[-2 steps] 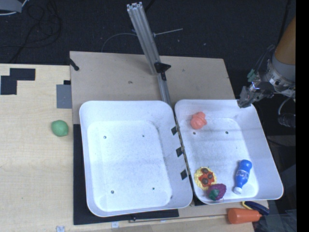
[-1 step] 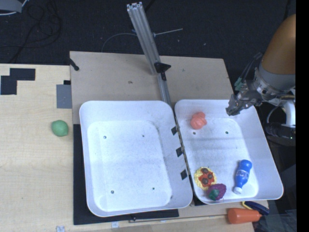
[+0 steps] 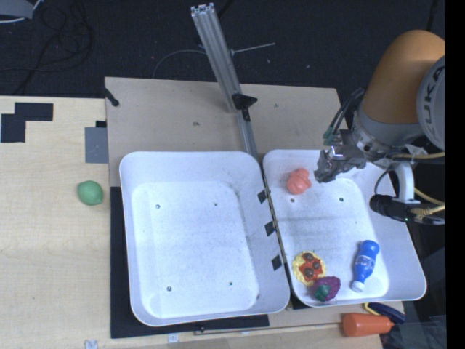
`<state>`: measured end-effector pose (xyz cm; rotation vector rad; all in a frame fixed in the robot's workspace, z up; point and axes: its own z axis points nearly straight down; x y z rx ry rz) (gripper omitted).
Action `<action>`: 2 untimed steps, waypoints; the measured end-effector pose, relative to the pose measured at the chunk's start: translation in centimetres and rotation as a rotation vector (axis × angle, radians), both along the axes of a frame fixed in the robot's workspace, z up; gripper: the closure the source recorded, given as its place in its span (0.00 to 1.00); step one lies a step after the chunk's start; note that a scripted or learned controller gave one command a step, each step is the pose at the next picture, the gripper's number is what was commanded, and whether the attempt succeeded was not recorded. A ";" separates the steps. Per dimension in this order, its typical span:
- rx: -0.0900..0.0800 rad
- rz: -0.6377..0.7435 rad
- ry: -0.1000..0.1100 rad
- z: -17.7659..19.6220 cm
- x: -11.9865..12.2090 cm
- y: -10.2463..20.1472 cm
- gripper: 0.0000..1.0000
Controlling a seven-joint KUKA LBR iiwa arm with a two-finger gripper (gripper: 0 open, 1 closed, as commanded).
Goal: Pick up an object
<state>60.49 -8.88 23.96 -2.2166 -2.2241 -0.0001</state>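
The right bin holds a pink-red round object near its far left corner. A blue bottle with a white cap lies at the near right. A yellow piece with red spots and a purple object sit at the near edge. My gripper hangs low over the bin's far side, just right of the pink object and apart from it. Nothing shows between its dark fingers.
The left bin stands beside the right one. A green ball rests on the bench at far left. An orange object lies on the bench below the right bin. A metal rail slants in behind the bins.
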 end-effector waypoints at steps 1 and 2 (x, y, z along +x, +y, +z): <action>0.000 0.000 -0.001 0.4 -1.4 5.8 1.00; 0.000 0.000 0.001 -0.9 -3.6 11.0 1.00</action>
